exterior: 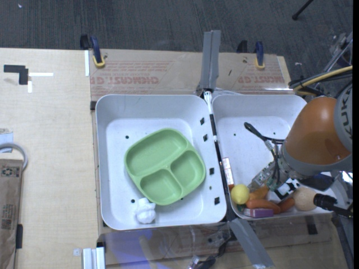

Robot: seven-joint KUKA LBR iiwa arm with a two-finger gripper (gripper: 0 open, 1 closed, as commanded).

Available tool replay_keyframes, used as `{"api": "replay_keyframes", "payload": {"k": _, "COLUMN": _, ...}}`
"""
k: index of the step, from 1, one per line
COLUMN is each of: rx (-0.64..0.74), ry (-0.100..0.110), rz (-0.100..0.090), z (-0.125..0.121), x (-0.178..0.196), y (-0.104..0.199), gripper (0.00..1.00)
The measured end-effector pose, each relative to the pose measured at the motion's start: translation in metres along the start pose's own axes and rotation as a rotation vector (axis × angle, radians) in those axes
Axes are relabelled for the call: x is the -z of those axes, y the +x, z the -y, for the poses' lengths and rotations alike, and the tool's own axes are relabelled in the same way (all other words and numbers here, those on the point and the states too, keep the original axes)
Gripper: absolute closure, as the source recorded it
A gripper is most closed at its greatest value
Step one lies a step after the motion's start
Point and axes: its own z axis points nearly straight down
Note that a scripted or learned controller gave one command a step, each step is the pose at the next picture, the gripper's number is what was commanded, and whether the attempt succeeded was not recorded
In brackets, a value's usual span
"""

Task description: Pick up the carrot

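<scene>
arm (pixel 317 130): grey with a big orange band, it comes in from the right side of the frame and hangs over the right bin.
gripper (pixel 268 178): low in the right bin, just above the pile of toy food; i cannot tell how it is set.
carrot (pixel 259 194): orange, lying in the lower part of the right bin (pixel 247 116), just beside the lemon and right under the gripper.
lemon (pixel 239 194): yellow and round, at the lower left of the right bin.
green plate (pixel 164 166): three parts, in the middle of the left bin (pixel 112 150).
white lump (pixel 146 210): at the bottom of the left bin, below the plate.
</scene>
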Motion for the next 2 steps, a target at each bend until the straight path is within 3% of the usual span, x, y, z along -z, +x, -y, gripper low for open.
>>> {"api": "replay_keyframes", "payload": {"k": 1, "rx": -0.004, "ry": -0.002, "rz": 0.002, "z": 0.000, "x": 0.009, "y": -0.002, "gripper": 1.00}}
{"api": "replay_keyframes", "payload": {"k": 2, "rx": -0.123, "ry": 0.002, "rz": 0.001, "z": -0.017, "x": 0.122, "y": 0.021, "gripper": 1.00}}
